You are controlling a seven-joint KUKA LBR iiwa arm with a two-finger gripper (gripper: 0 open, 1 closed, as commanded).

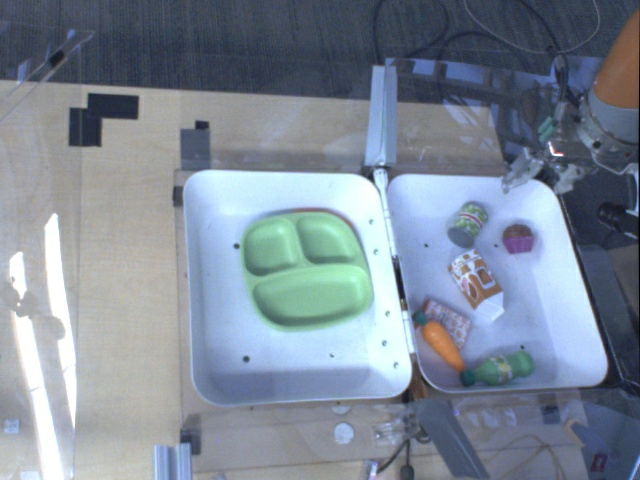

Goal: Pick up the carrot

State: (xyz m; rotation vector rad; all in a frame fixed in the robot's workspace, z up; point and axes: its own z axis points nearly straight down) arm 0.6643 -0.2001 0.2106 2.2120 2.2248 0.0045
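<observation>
Camera view: the carrot (441,344) lies near the front-left corner of the right bin (575,298), its green top against a small flat packet (448,317). A green bottle (498,369) lies just beside its tip; a carton (476,283), a can (467,223) and a purple cupcake (518,238) sit farther back. The left bin (215,268) bears a green divided plate (304,268). The gripper (545,171) hangs over the right bin's far rim, fingers spread, nothing between them.
</observation>
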